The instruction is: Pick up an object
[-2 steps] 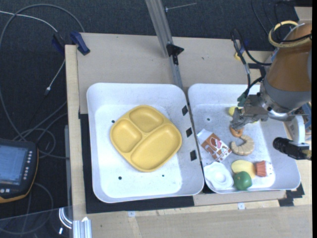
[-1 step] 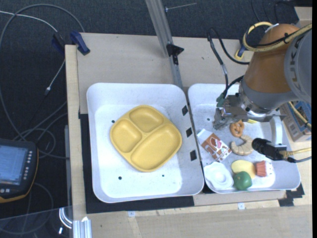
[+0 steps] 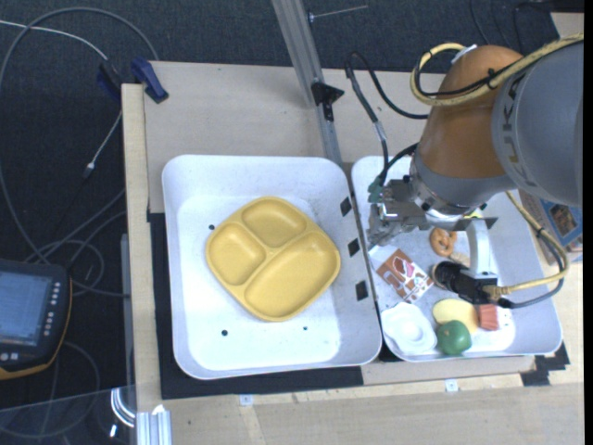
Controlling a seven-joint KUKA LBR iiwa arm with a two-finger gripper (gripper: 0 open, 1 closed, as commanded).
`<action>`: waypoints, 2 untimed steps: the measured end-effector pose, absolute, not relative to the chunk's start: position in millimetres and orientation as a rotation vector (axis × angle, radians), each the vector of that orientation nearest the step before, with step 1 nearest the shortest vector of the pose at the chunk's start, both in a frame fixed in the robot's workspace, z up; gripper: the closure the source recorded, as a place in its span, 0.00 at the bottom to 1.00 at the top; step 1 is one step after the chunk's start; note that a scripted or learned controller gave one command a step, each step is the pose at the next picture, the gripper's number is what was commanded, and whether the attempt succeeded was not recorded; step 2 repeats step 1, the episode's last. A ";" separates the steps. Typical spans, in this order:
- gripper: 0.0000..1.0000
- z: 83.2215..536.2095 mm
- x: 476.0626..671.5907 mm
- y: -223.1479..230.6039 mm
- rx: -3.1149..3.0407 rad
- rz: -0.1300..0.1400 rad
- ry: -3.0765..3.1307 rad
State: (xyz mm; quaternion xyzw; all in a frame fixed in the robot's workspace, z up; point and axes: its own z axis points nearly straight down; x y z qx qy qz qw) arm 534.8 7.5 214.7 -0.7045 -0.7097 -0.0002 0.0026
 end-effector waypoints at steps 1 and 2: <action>1.00 219.8 551.0 59.9 -2.213 -0.005 -2.229; 1.00 219.8 551.0 59.9 -2.213 -0.005 -2.229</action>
